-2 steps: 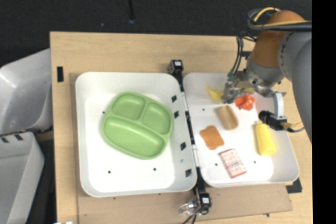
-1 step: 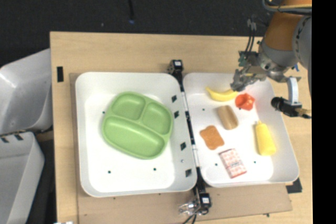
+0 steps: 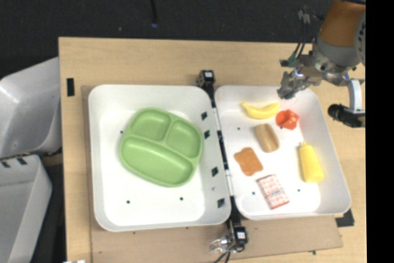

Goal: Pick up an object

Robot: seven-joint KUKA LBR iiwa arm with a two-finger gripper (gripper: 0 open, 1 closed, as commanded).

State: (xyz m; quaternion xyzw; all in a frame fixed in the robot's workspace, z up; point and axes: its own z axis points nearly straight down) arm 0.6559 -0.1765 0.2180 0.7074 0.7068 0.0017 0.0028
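A: Plate (image 3: 161,146) first, far over on the left: green, three compartments, lying flat in the middle of the left bin (image 3: 101,194). Nothing on it, nothing around it.

B: And across the divide?

A: Right bin (image 3: 335,194), and that's where the choice is. Nearest the divider sits a toy slice of toast (image 3: 249,161), orange-brown. Just near of it lies a small red-and-white packet (image 3: 272,191). Further back there's a brown bread roll (image 3: 267,138), and beyond that a toy banana (image 3: 260,109) close to the far wall. Touching distance right of the banana is a small red piece (image 3: 287,119), maybe a tomato or pepper. Out right lies a yellow corn cob (image 3: 311,162), end-on along the bin.

B: Where's the arm?

A: Coming in at the far right corner. The gripper (image 3: 289,90) hangs over the far edge of the right bin, just beyond the banana and the red piece. Whether it's spread or pressed together, I can't tell; it's a dark blur from here.

B: Anything lifted?

A: Nothing, by my reading. All six items lie on the bin floor. So the pick is barely begun: descent, closing and lifting all remain. Banana or red piece look the likeliest targets.
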